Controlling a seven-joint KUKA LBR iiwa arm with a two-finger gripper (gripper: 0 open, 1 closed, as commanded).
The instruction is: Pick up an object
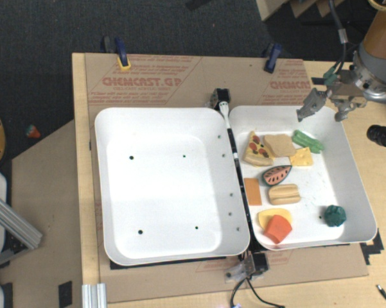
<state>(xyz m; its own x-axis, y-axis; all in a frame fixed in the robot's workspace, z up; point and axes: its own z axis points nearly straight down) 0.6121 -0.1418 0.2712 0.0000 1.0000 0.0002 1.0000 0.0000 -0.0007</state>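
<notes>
The right bin holds several toy foods: a pizza slice, a tan bread slice, a green bean pod, a yellow cheese piece, a watermelon slice, a hot dog bun, an orange flat slab, a red and yellow block and a dark green broccoli. My gripper hangs above the bin's far right corner, fingers spread open with nothing between them. It sits up and to the right of the green pod.
The left bin lies beside the right one, with a black divider between them. Two clamps hold the brown board at the back. A metal rail sits at the far left.
</notes>
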